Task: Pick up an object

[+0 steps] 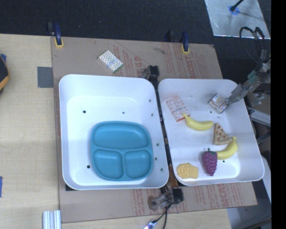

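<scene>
Bench: pale wood, brown cardboard sheet clamped over it, two white bins side by side on the cardboard.
Gripper: low over the far right part of the right bin, reaching in from its right edge; jaws too blurred to tell whether open or closed, nothing visibly between them.
Nearest to gripper: pink-printed packet by the right bin's far left edge; first banana just in front of it, toward the bin's middle.
Further out: sandwich wedge touching the second banana by the right edge; purple grapes and yellow corn piece along the near edge.
Left bin: blue three-compartment tray in its near half.
Cardboard beyond the bins: small patterned packet near the far left corner.
</scene>
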`<state>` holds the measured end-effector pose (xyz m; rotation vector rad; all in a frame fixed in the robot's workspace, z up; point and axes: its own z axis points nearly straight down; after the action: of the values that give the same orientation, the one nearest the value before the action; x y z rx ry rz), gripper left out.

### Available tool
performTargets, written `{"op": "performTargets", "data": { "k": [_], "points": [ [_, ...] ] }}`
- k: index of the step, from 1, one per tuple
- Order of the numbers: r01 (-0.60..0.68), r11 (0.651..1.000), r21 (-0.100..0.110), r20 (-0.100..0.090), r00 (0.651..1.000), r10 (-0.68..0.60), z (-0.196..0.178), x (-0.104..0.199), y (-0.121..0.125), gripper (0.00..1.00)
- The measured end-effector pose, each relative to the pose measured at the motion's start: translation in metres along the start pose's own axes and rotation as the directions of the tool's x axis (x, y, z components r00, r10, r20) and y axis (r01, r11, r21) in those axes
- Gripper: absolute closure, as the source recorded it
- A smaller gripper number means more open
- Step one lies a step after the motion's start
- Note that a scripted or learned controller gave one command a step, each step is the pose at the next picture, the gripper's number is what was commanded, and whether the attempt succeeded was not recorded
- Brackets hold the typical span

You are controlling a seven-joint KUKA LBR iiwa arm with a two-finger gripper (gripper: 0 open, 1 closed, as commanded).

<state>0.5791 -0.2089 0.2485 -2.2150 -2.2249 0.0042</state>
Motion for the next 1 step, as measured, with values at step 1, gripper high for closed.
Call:
{"op": "performTargets", "data": {
  "k": [1],
  "points": [
    [0.001,1.000,0.002,-0.001,1.000,-0.001,0.1544,0.0071,-0.0419,0.00]
  ]
}}
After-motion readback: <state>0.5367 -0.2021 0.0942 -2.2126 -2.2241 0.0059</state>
